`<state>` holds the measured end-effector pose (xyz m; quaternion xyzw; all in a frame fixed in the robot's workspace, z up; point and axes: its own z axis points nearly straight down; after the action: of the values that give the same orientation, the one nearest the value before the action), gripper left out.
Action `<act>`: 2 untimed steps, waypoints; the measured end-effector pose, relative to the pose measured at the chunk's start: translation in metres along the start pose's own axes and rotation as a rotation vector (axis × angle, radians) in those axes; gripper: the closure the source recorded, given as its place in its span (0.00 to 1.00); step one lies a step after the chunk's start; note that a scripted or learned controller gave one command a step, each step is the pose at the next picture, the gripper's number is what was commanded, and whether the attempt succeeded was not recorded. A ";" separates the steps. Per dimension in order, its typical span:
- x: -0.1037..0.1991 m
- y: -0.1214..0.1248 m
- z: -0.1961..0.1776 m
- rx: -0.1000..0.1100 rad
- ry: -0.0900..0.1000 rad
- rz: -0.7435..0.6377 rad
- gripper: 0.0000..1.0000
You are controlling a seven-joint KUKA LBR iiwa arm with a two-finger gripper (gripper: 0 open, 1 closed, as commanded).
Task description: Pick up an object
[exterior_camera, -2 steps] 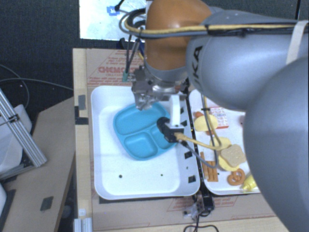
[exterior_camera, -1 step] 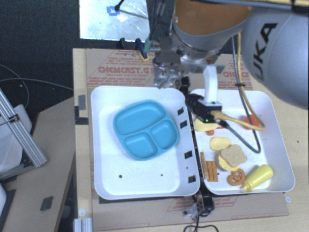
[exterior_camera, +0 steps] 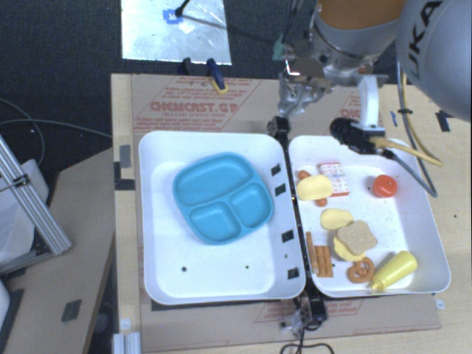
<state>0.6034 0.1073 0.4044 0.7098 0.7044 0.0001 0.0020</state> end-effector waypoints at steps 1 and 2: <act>0.053 0.038 0.191 0.016 0.001 -0.013 1.00; 0.101 0.008 0.173 0.004 0.005 -0.016 1.00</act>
<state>0.6123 0.2078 0.2313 0.7040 0.7102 0.0005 -0.0013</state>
